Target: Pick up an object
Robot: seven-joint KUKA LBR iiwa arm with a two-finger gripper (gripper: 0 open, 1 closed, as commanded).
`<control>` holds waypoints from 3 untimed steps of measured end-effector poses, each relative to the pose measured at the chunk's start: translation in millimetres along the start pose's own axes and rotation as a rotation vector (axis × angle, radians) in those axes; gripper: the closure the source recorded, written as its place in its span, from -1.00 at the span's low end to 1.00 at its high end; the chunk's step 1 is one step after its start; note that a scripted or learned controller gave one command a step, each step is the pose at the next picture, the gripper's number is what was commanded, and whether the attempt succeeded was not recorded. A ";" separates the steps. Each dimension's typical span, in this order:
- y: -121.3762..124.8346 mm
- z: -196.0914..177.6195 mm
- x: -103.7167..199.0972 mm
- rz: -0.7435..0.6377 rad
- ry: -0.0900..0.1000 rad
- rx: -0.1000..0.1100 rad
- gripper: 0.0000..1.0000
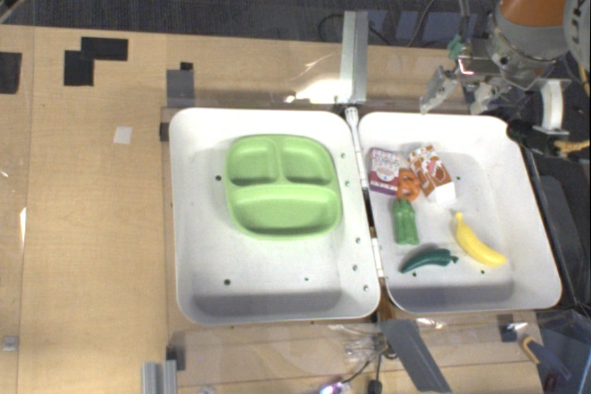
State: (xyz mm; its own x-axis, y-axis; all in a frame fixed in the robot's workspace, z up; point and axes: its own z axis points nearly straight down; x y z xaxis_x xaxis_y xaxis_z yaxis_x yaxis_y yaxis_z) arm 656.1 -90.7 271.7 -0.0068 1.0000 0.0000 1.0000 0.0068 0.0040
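While the gripper (459,88) is held above the right bin's (531,198) far rim, nothing is pinched; its jaws appear spread. A descent onto the banana (478,243) is judged next.

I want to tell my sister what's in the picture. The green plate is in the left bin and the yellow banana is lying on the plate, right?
Not quite. The green plate is in the left bin, but the yellow banana lies in the right bin, beside the dark green pepper. The camera view shows it.
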 end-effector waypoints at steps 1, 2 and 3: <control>-35.7 108.0 -13.6 0.095 0.000 0.001 -1.00; -19.3 175.6 -54.2 0.067 -0.001 -0.003 -1.00; -17.6 163.7 -53.7 0.065 0.000 -0.008 1.00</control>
State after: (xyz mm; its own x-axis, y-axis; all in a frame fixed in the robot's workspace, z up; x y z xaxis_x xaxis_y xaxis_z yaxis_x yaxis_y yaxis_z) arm 639.6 -144.6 107.9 0.0581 0.9983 0.0002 0.9982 -0.0581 0.0121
